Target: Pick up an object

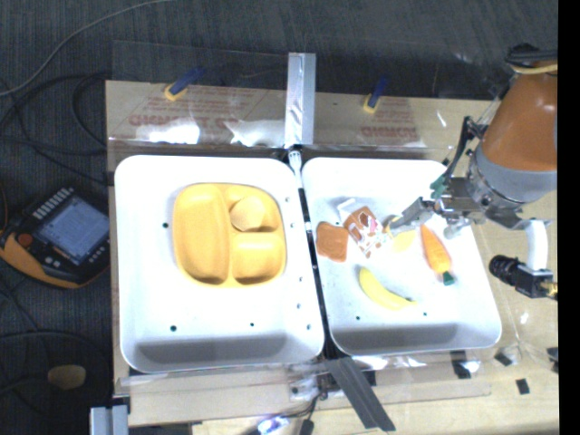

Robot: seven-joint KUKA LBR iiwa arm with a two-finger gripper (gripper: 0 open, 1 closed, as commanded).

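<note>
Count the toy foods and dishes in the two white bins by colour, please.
Yellow: 2, divided plastic tray, toy banana
Orange: 1, toy carrot
Brown: 1, toast-like slice
Red and white: 1, small printed packet
Total: 5

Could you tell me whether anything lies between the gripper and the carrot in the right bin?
Nothing visible does. The gripper hangs over the right bin, and the carrot lies just beside it on bare floor, with the banana nearer the front rim.

Grey arm (518, 175) with an orange band, dark metal end effector (419, 214)
</note>
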